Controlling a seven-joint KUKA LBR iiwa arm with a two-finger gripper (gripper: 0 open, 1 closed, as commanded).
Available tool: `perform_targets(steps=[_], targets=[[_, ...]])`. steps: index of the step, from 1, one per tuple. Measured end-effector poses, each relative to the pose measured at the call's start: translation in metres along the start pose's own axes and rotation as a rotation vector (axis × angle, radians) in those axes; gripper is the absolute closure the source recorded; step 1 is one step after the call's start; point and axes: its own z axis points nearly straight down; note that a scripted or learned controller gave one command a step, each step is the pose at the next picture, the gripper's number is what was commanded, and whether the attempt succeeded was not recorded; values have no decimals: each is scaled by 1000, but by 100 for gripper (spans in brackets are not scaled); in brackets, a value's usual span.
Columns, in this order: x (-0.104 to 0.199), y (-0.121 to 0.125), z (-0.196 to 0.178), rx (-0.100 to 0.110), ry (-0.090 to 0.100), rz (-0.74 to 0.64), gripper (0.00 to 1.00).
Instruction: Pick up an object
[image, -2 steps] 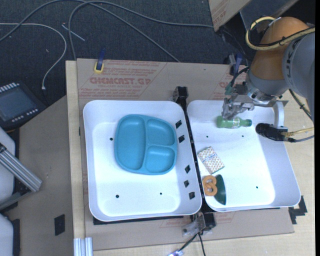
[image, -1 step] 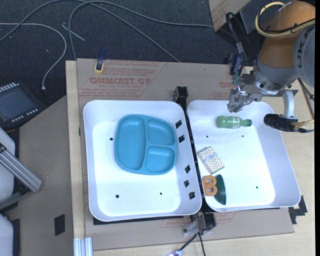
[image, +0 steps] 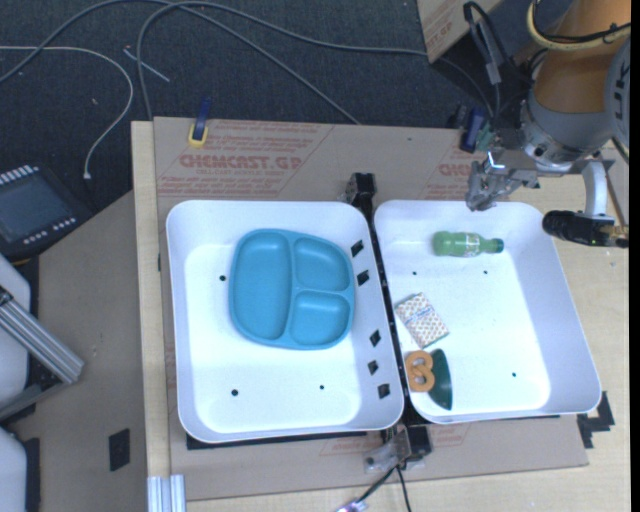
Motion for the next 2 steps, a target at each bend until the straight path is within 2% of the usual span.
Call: perform_targets(steps=[1, 2], targets=[[56, -26, 8, 9, 4, -4, 100], [107, -46, 2, 8, 3, -4, 100]])
